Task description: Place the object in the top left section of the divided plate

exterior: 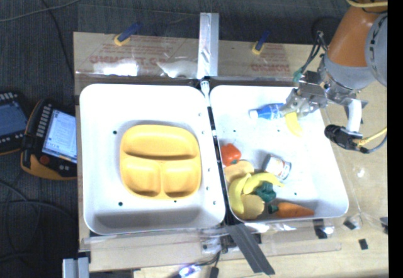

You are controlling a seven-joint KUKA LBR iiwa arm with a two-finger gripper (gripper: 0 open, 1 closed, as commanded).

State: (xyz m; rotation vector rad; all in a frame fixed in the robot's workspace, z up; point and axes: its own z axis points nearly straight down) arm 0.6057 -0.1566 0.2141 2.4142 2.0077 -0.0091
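plate: yellow divided plate (161, 160) lies in the left bin (101, 113), roughly centred. one long section along the far side, two smaller ones along the near side. nothing in any section.
gripper: gripper (301, 105) sits over the far right part of the right bin (327, 170), arm coming in from the right, orange band above the wrist. finger state: cannot tell, too small and cluttered.
near gripper: blue and white bottle (269, 111) lies on its side just left of the gripper; a small yellow piece (294, 122) is just below it. contact with either not clear.
pile: near left part of the right bin holds a red item (230, 154), a banana (250, 183), a green item (267, 194) and a carrot (293, 210), bunched and touching. a small white can (278, 167) lies tilted just beside the pile.
labels: board behind the bins carries reddish print under clear film, not readable. can label too small to read.
bench: blue/yellow clamps (127, 34) on the far edge of the board.
floor: handheld pendant (53, 140) with a lit screen left of the bench, text unreadable.
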